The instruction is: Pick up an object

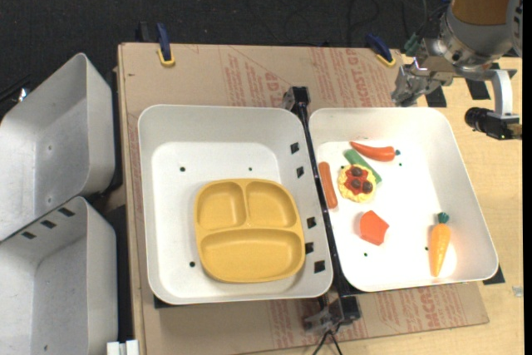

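Observation:
The right bin [465,179] holds several toy foods: a red chili pepper [373,150], a small pizza slice with dark toppings [358,182], a sausage [327,184] along the left wall, a red-orange block [373,227] and a carrot [439,245]. My gripper [410,86] hangs above the bin's far rim, at the upper right, apart from every item. Nothing shows between its fingers.
The left bin [158,204] holds a yellow divided plate [248,230]. Two empty-looking white tubs [50,179] stand off the bench to the left. Blue clamps [165,46] sit on the board's far edge. A black divider [309,170] runs between the bins.

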Available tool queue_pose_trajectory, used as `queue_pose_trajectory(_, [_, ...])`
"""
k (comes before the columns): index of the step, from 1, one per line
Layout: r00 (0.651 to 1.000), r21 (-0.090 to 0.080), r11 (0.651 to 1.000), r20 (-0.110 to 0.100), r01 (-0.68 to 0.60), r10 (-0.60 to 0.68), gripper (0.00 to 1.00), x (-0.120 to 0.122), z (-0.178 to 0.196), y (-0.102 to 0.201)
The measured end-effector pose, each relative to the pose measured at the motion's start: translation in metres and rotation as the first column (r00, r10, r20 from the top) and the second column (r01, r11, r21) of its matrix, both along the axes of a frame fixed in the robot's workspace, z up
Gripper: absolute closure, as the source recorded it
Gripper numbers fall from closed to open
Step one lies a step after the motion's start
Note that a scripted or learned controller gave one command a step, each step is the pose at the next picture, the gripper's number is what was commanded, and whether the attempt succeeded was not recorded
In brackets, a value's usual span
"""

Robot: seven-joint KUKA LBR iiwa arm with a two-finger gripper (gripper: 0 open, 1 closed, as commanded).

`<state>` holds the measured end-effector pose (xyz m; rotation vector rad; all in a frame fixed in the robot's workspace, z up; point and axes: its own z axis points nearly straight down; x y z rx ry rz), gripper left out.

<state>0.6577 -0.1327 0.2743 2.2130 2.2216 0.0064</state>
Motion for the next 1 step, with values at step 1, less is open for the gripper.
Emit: queue_pose_trajectory(1, [1.000,0.000,1.000,-0.004,0.001,-0.001,1.00,0.0008,0.0133,0.0002])
